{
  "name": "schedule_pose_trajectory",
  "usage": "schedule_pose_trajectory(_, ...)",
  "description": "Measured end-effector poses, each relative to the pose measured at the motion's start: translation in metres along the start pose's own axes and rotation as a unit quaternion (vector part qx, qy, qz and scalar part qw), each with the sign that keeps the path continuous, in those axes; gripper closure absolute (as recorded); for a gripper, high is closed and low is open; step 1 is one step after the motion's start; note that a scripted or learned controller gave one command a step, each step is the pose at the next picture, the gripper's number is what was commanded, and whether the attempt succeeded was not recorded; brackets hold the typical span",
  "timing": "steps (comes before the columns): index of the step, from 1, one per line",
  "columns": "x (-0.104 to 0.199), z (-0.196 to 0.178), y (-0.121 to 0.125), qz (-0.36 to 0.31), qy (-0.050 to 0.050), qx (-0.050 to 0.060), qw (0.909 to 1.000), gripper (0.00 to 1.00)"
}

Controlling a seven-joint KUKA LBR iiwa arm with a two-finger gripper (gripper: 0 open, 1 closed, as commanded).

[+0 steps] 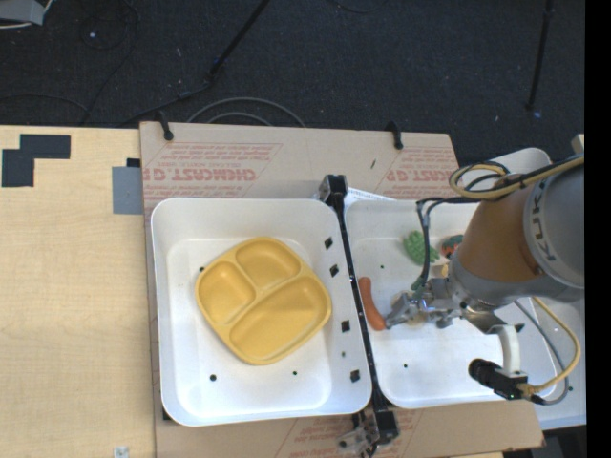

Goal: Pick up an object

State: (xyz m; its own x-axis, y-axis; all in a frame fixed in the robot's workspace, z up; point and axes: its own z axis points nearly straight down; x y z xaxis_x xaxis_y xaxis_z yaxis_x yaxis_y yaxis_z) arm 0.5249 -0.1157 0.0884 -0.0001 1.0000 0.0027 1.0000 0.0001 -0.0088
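A thin orange-red stick lies in the right bin, close to its left wall. My gripper hangs low in that bin, just right of the stick's near end; whether it touches the stick is unclear. A green leafy item sits farther back in the same bin, with a small orange and green piece beside it, partly hidden by the arm. The grey arm with its orange band covers the bin's right half.
The left bin holds a yellow divided plate near its middle. A black divider rail runs between the bins. Cables and a black fitting hang by the arm at the right bin's near right corner.
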Motion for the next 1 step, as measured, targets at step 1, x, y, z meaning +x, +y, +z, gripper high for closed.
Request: schedule_pose_trajectory(1,-0.0001,0.0009,-0.0005,0.001,0.000,-0.002,1.0000,0.00)
